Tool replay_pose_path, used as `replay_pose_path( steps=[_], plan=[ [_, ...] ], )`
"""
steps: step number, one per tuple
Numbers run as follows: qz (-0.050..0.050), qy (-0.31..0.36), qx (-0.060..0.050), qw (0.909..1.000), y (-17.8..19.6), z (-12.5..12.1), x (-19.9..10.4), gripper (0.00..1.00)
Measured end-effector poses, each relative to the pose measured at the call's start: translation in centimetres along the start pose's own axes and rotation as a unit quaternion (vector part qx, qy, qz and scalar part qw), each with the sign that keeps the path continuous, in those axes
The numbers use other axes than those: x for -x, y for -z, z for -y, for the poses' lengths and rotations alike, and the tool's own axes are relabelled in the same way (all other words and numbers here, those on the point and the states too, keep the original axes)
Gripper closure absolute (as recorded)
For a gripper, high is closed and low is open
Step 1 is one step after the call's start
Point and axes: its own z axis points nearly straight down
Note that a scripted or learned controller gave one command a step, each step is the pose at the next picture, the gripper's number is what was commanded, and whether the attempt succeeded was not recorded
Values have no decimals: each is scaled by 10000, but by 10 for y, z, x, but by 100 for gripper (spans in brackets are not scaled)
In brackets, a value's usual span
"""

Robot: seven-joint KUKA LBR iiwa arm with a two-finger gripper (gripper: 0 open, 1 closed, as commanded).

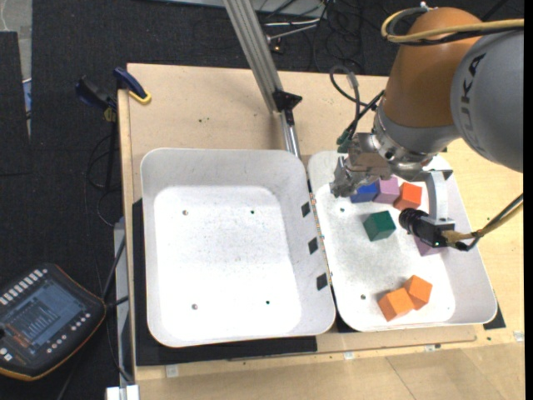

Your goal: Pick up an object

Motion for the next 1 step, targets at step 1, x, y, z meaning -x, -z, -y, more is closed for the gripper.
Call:
replay_pose_path(
  steps=[1],
  plan=[
    [-1, 1, -3, 10000, -9, 5, -61, 100]
  ],
)
